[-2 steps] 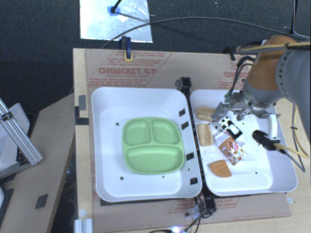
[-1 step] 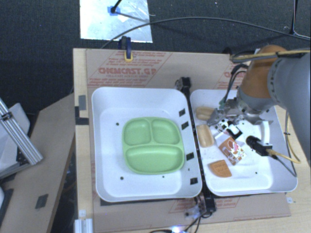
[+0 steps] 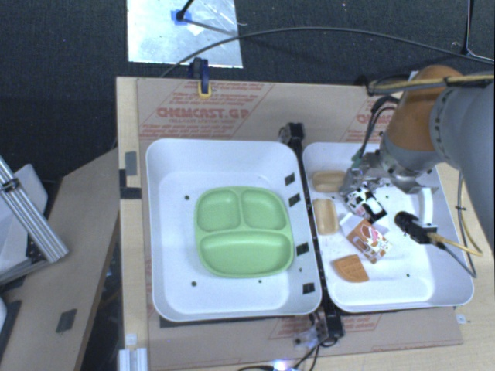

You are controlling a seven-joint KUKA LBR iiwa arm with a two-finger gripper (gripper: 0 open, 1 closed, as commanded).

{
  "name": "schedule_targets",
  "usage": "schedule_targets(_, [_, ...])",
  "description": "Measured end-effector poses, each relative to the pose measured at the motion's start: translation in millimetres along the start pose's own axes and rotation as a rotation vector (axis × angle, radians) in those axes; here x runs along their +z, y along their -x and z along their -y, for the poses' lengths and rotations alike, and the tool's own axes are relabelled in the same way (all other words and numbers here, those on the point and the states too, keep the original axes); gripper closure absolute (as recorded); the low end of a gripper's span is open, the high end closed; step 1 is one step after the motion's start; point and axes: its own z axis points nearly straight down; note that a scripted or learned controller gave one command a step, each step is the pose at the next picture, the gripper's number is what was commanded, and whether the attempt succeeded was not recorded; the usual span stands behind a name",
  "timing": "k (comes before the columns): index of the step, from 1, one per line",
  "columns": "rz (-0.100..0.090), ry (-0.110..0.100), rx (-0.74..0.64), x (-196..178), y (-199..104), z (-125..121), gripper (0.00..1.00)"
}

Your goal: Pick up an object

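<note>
On the table (image 3: 128, 277): two shallow white bins side by side, resting on a brown sheet (image 3: 232, 103) printed with red letters.
Left bin (image 3: 166, 207): holds a green divided plate (image 3: 244, 230), lying flat about in its middle.
Right bin (image 3: 441, 284): holds several small things, all in its left half.
Arm (image 3: 456, 130): grey with an orange band (image 3: 410, 114), reaching in from the right over the far side of the right bin.
Claw (image 3: 358, 184): low over the far-left part of the right bin. From where I stand I cannot tell whether it is apart or together, and I see nothing clearly held in it.
Black-and-white piece (image 3: 358, 201): right at the tip of the claw. I cannot tell if it is a loose thing or part of the claw.
Tan oval piece (image 3: 328, 181): on the bin floor just left of the claw, at the far-left corner.
Pale bread-like slab (image 3: 326, 216): nearer than the oval piece, along the bin's left wall.
Patterned packet (image 3: 370, 239): orange and white, lying tilted just on the near side of the claw.
Orange-brown wedge (image 3: 350, 269): nearest of all, just beside the packet.
Far edge of the table: a blue clamp (image 3: 201, 74) with a yellow tip.
Floor beyond: a shiny silver sheet (image 3: 182, 22) on dark carpet.
</note>
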Motion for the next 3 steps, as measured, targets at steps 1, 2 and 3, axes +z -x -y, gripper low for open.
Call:
schedule_targets(1, [0.000, -0.001, -0.004, -60, 5, -8, 1.00])
schedule_targets(2, [0.000, 0.000, -0.004, -117, 3, 0, 1.00])
schedule_targets(3, [0.000, 0.001, -0.005, -162, 3, -2, 1.00])
